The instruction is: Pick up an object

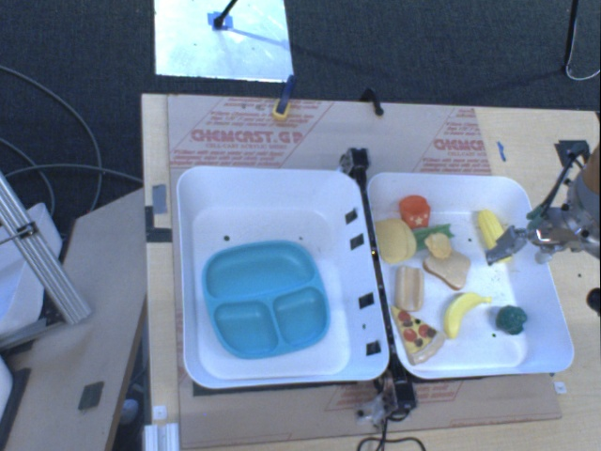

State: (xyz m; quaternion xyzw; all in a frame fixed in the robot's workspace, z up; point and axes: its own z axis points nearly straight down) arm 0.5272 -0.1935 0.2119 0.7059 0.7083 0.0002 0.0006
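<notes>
While the gripper (515, 242) hovers with jaws spread just beside the corn (489, 225) in the right bin (549, 346), nothing is grasped, so the pick remains undone.

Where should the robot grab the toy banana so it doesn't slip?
Probably across the middle of the banana, coming straight down from above. It lies flat on the right bin floor, a narrow curve with bare floor on both long sides, so fingers could close across its width; the ends taper.

Glossy blue plastic tray (266, 299)
</notes>
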